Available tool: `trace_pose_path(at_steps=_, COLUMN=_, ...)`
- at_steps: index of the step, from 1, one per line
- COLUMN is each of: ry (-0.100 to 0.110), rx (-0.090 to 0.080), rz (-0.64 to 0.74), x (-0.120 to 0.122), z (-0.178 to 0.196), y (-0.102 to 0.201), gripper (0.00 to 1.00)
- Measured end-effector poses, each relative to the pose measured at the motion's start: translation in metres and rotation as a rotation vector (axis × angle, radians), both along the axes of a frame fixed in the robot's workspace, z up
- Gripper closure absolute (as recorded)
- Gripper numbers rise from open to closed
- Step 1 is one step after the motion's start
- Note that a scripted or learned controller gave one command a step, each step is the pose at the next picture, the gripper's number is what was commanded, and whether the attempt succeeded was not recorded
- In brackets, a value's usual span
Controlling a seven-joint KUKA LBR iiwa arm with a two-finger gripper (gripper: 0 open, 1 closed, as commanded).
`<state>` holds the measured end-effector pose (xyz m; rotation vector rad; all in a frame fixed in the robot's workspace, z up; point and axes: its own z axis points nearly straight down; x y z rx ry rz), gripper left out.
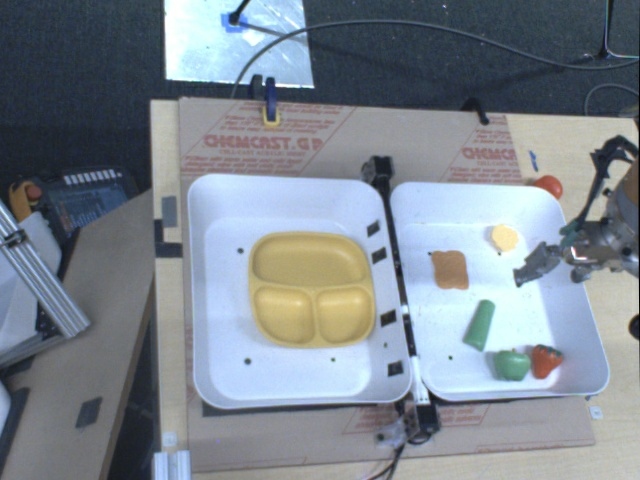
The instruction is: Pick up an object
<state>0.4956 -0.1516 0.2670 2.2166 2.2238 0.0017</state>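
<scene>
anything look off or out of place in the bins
One thing: a small red ball lies outside the right bin, on the bench past its far right corner, while the other items lie inside. The yellow tray sits flat in the left bin.

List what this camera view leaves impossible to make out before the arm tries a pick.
- Gripper: small and dark over the right bin; whether it is open or shut cannot be read.
- Arm: cut off by the view's right edge.
- Orange-red thing behind the right bin: half hidden by the bin's rim, identity unclear.
- Green piece and red piece in the near corner: touching, too small to name.
</scene>
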Motion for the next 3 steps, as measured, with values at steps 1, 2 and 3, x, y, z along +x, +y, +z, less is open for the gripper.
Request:
trace_pose_path(at_steps=1, ry=0.002, rx=0.001, rz=-0.002, x=-0.008, z=-0.047, y=-0.004, gripper=0.00)
trace_pose_path(at_steps=2, ry=0.004, rx=0.001, rz=-0.003, x=0.001, z=-0.097, y=-0.010, gripper=0.00)
trace_pose_path(at_steps=3, ry=0.004, rx=0.002, rz=-0.003, x=0.005, z=-0.141, y=-0.006, gripper=0.00)
